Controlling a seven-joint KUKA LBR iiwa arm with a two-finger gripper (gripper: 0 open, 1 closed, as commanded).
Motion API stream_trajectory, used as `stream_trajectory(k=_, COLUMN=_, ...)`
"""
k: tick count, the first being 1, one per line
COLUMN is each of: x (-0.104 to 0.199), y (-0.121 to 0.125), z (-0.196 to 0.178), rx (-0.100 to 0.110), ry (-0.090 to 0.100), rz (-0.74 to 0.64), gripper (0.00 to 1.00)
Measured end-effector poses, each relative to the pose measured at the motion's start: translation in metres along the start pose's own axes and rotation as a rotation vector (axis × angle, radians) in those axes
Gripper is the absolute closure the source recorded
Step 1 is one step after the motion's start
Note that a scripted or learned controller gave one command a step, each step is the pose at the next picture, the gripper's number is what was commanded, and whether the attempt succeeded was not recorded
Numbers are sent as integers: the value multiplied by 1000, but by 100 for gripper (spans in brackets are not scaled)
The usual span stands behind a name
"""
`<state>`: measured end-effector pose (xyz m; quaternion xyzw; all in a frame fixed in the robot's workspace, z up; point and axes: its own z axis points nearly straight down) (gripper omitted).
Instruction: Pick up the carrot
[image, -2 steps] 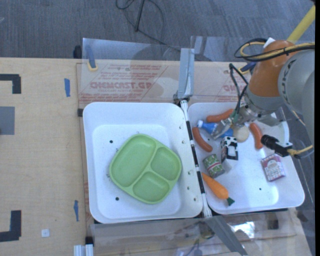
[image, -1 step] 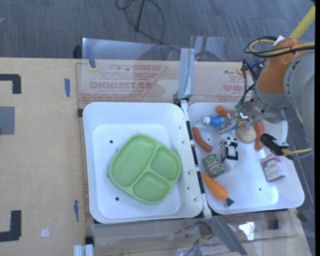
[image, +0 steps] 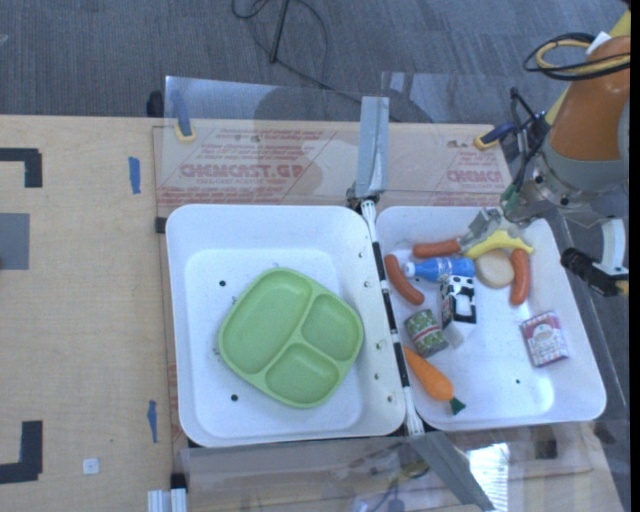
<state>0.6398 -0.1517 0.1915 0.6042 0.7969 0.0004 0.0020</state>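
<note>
Well, the carrot (image: 431, 375) lay at the near-left of the right bin (image: 575, 395), beside the divider, its long axis running from 10 to 4 o'clock, green end toward 4. The hand (image: 497, 217) hovered up at the bin's far edge by the banana (image: 502, 243), so the carrot sat well apart, roughly toward 7 o'clock. Whether that hand was open, I couldn't tell.
</note>
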Motion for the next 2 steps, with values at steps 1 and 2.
stream_trajectory(k=1, x=25, y=-5, z=87, rx=1, ry=1, rz=221, gripper=0)
stream_trajectory(k=2, x=65, y=-62, z=104, rx=-3, ry=0, rz=229, gripper=0)
